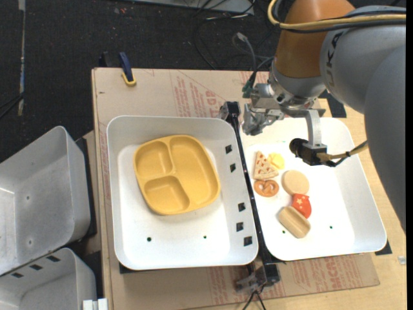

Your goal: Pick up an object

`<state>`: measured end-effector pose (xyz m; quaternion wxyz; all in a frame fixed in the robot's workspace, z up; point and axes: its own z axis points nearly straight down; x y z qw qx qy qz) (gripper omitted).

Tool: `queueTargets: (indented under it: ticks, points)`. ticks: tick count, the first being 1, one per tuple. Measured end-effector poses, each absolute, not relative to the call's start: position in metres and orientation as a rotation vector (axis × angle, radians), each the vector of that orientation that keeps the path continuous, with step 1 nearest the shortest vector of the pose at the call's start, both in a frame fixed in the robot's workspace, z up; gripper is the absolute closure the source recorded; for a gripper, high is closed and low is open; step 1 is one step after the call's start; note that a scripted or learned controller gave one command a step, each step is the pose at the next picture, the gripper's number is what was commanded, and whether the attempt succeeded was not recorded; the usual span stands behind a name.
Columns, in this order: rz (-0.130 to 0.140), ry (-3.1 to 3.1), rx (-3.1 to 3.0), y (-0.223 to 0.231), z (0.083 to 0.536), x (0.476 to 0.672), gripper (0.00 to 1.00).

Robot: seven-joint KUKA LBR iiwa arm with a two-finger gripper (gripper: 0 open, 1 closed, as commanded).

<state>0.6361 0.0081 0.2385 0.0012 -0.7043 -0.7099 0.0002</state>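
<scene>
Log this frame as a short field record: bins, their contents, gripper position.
left bin: holds a yellow divided plate
right bin: toy foods in a cluster: waffle wedge, pretzel, round cracker, strawberry, bun
gripper: over the right bin's far left corner, above the foods
held: nothing visible

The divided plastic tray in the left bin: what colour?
Yellow-orange divided plastic tray, plain and unpatterned; seen in the camera view.

Dark floor [51,37], cables [213,44], cardboard-topped bench [174,89].
</scene>
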Motion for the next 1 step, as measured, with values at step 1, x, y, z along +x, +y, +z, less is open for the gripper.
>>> queueTargets:
  ticks: [1]
  points:
    - [-0.002,-2.230,-2.213,0.0530,0.2364,0.6406,1.00]
